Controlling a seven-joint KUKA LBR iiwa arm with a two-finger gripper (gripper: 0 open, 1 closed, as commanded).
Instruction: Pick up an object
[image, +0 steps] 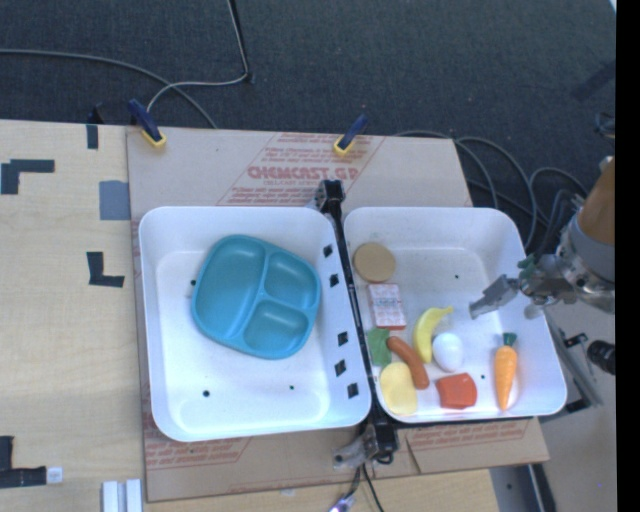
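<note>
The right bin (500, 232) holds several toy foods: a tan round cookie (374, 262), a red-and-white packet (386, 306), a banana (430, 328), a white egg (447, 350), a brown sausage (408, 361), a green piece (377, 346), a yellow fruit (397, 388), a red block (457, 390) and a carrot (506, 372). My gripper (508, 300) hangs over the right side of this bin, just above the carrot's green top. It is open and nothing sits between its fingers.
A blue divided plate (255, 297) lies in the left bin (160, 330). Both bins rest on a cardboard sheet (230, 170) held by two yellow-and-blue clamps. Cables run along the bench's right side behind the arm.
</note>
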